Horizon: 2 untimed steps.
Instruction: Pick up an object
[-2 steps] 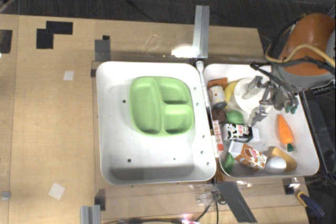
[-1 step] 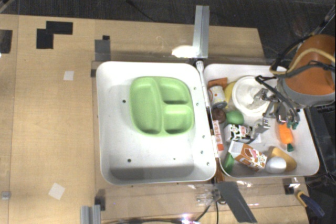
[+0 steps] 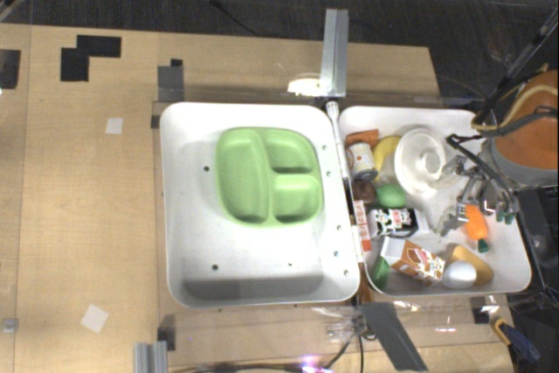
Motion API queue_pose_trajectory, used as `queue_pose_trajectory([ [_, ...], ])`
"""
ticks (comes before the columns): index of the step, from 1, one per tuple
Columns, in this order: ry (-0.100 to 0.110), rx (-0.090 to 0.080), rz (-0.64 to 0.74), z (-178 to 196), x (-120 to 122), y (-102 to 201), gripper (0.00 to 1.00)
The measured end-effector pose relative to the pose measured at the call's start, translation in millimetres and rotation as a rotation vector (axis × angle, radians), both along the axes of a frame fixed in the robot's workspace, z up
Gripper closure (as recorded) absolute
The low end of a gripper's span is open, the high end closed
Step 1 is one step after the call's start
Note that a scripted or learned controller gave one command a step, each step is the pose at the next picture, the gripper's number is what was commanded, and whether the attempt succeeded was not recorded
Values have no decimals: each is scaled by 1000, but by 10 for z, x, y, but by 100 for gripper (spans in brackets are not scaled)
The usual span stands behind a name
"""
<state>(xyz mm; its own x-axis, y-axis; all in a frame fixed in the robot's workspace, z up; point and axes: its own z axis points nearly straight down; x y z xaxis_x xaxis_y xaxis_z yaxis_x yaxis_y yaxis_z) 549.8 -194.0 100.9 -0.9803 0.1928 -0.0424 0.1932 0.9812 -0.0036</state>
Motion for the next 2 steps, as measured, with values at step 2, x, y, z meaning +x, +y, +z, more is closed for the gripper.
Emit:
queue_pose_trajectory([
  [2, -9, 1, -76, -2, -401, -125, 0],
])
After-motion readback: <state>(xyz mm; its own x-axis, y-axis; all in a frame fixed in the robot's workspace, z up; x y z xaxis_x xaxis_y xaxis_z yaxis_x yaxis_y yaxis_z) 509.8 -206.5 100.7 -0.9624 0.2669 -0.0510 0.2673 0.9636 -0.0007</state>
